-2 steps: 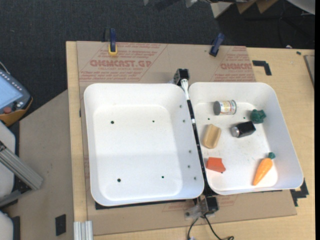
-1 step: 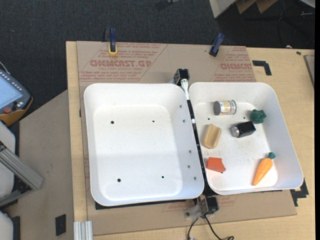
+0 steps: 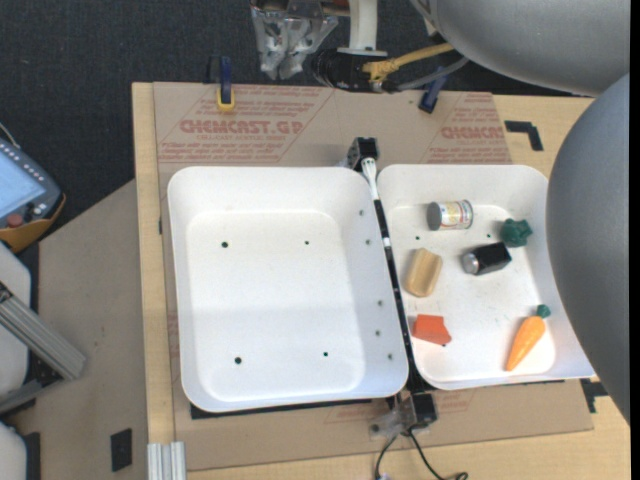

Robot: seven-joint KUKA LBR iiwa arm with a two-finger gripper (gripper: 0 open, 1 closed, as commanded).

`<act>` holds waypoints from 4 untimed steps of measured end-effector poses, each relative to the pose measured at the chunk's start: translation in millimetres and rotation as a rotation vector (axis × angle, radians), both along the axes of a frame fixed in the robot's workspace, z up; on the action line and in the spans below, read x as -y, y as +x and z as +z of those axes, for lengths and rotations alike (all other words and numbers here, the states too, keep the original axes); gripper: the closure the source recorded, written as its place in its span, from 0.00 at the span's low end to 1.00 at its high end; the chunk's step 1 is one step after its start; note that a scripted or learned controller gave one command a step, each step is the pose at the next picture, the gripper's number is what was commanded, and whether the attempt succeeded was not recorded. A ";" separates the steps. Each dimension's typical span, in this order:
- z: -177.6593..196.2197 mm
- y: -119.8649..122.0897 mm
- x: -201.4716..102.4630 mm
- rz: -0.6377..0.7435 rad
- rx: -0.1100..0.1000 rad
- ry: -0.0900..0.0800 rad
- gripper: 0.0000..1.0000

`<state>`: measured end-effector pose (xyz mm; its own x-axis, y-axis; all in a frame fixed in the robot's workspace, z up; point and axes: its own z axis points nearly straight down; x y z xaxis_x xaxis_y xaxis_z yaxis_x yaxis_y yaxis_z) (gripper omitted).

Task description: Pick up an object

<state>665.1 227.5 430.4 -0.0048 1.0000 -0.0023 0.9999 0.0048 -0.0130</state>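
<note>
The right bin holds several small objects. Among them are a little jar with a gold band, a dark green piece, a black cylinder, a tan block, a red-orange block and a toy carrot. My gripper hangs high at the top of the view, beyond the back edge of the left bin and far from all the objects. Nothing is seen in its grasp.
The grey arm covers the top right and the right edge, overlapping the right bin's rim. Both bins sit on a cardboard sheet. A blue clamp stands at the sheet's back edge, with yellow and black cables nearby.
</note>
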 end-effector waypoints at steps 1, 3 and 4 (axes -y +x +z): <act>-94.9 -0.2 3.2 -0.006 0.000 -0.002 1.00; -138.3 -147.1 98.8 -0.013 0.011 0.001 1.00; -70.7 -186.6 130.4 -0.009 0.020 0.004 1.00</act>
<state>478.5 97.1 359.7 0.0038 1.0000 0.0013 1.0000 -0.0038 0.0068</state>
